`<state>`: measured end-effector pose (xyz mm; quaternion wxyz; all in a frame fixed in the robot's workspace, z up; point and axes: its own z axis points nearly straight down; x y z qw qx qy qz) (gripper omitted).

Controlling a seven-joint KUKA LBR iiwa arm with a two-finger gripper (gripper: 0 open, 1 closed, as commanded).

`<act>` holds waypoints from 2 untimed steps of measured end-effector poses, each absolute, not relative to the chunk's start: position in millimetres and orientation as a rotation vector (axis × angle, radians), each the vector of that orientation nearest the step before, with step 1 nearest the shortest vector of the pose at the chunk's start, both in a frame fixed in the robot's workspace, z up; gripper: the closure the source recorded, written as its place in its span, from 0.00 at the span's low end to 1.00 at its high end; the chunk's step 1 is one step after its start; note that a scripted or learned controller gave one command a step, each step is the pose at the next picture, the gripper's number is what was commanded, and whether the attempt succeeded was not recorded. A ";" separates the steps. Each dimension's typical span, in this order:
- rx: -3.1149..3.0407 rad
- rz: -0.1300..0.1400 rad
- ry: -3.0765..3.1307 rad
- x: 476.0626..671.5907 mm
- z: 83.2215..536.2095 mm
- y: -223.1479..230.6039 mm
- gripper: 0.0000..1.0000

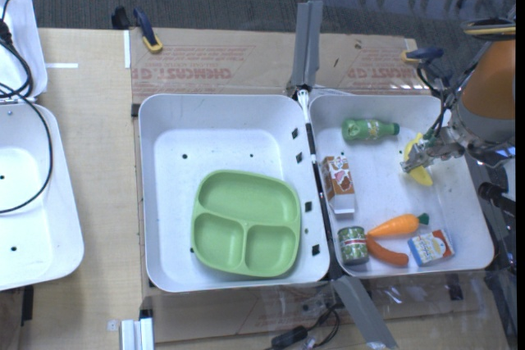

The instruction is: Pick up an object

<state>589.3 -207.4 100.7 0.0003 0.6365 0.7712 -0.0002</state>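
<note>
My gripper (417, 156) hangs low over the right side of the right bin (459, 193), reaching in from the right below the orange wrist band. A small yellow object (422, 175) lies directly under and against its tip, partly covered. The same bin also holds a green bottle (369, 129) on its side at the back, a red and white carton (339, 184) along the left wall, a green can (353, 244), an orange carrot (398, 225), a red sausage-shaped piece (388, 255) and a small blue and orange pack (430, 247).
The left bin (164, 176) holds a green divided plate (246, 223). A grey divider post (308, 45) stands behind the seam between the bins. White trays (33, 201) with black cables sit at the far left.
</note>
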 end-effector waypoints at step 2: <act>1.801 -0.012 2.587 655.5 148.5 -178.3 1.00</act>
